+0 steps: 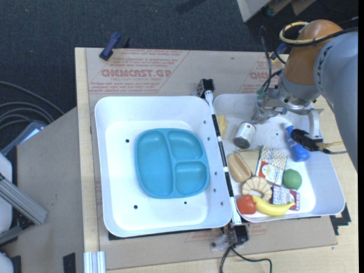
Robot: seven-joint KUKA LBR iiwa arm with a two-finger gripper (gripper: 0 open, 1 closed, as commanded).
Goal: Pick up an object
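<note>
The left bin (pixel 108 152) is occupied by a blue divided tray (pixel 170 162). Beside that tray, the right bin (pixel 333 195) contains a can (pixel 245 134), lying tilted, its long axis diagonal. The gripper (pixel 266 110) hangs just beyond the can; its state cannot be determined.

Robotics lab: bench (pixel 142 67) topped with protective-film sheet, two white bins (pixel 114 169) clamped together, loose cables (pixel 23 112) on dark carpet (pixel 51 16).
</note>
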